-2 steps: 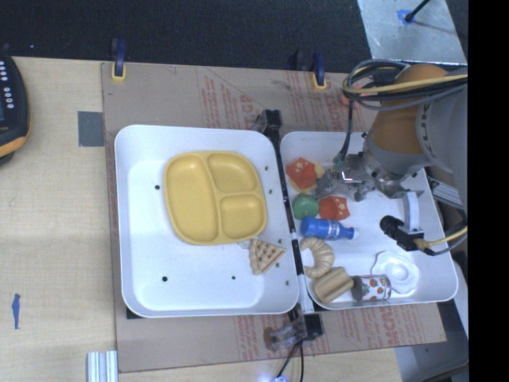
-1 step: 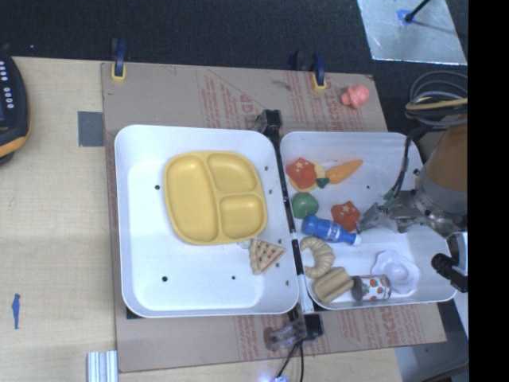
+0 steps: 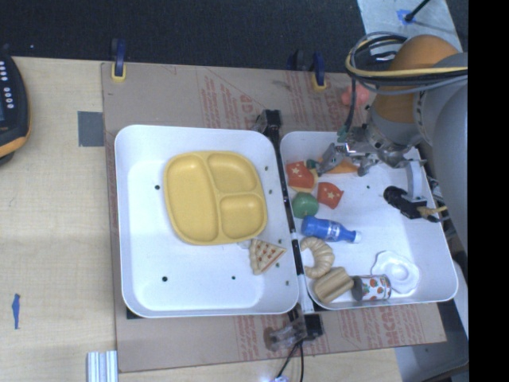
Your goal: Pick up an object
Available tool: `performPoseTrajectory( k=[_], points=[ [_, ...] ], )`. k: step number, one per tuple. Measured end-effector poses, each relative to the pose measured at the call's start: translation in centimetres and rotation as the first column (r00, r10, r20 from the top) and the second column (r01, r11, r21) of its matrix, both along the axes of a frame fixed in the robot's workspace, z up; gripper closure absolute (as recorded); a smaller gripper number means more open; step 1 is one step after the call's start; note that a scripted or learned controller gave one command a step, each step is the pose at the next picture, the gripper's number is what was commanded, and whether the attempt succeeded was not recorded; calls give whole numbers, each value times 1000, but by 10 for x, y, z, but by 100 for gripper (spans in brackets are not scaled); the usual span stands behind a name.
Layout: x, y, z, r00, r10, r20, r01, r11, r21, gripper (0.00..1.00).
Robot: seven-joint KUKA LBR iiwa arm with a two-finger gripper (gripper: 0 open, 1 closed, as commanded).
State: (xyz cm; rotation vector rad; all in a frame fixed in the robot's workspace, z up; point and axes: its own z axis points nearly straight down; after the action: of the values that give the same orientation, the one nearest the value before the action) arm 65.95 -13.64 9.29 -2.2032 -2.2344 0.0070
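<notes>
My gripper (image 3: 347,154) is low over the far end of the right bin (image 3: 429,253), the arm reaching in from the right. Directly under it lies a small orange toy with a green end (image 3: 337,166), partly hidden by the gripper; I cannot see whether it is held. Just left of that sit a red block (image 3: 301,175) and a second red piece (image 3: 330,194). Nearer the front are a green ball (image 3: 305,205), a blue bottle (image 3: 328,230), a tan ring-shaped pastry (image 3: 319,255), a bun (image 3: 333,285) and a small can (image 3: 374,288).
A white round lid (image 3: 395,269) lies at the right bin's front right. The left bin (image 3: 143,285) holds a yellow divided plate (image 3: 215,196) and a pizza-slice toy (image 3: 266,254). A dark handset (image 3: 11,106) sits at the far left of the bench.
</notes>
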Motion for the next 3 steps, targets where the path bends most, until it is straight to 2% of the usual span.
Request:
performPoseTrajectory(
  k=[1, 2, 3],
  points=[
    [-62, 16, -1, 1000, -12, -2, 12, 1000, 1, 0],
    [-59, 14, 10, 1000, -11, 1, 11, 1000, -1, 100],
    [-146, -3, 63, 1000, -15, 0, 15, 1000, 0, 100]
  ],
)
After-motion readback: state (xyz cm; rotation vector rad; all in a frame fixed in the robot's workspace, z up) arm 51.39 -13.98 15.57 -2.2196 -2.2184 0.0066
